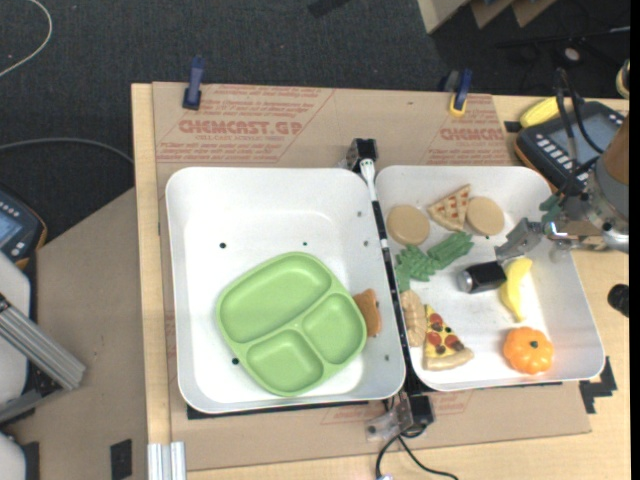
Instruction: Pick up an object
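Right bin [570, 268] holds the pickable stuff: banana [517, 286] lying roughly upright near the right wall, black cylinder [483, 277] touching its left side, orange pumpkin [527, 351] below the banana at the bin's lower right corner. Pizza slice [441, 338] sits lower left in that bin, with a tan bread-like piece [412, 315] just beside its left edge. Green leafy toy [432, 256] lies mid-left, between the pizza and two tan round discs, one [408, 225] at upper left, the other [486, 216] further right. Waffle-patterned wedge [451, 208] sits between the discs. Gripper [522, 239] comes in from the right over the bin's right rim, fingers pointing left, tips just above the banana's top end and near the cylinder. Nothing visible between the fingers; can't tell from this angle how wide they are. Arm [610, 183] body mostly cut off at the frame edge. Left bin [200, 228] has a green three-compartment plate [290, 320], tilted, at lower centre, and a small orange-brown piece [369, 312] touching the plate's right edge by the divider wall. Both bins sit on a cardboard-covered bench [250, 118] with two clamps at its far edge, blue [192, 84] on the left, blue-and-yellow [459, 92] on the right.
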You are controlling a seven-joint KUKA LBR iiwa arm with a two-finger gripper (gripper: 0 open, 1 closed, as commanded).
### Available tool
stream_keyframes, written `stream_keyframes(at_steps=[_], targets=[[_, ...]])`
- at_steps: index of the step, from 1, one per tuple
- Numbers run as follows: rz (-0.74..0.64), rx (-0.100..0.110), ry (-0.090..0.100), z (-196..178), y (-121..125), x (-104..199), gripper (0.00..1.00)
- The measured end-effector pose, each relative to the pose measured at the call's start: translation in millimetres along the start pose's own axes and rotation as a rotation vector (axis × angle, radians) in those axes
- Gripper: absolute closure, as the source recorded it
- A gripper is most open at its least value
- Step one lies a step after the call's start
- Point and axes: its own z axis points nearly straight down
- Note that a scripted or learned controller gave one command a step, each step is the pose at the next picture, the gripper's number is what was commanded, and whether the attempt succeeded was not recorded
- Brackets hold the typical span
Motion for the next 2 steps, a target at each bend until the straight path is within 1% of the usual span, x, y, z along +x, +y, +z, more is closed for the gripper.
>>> stream_keyframes(at_steps=[1, 2], targets=[[0.0, -0.016, -0.005, -129, -40, 1, 0.0], [0.005, -0.021, -0.012, -316, -38, -67, 0.0]])
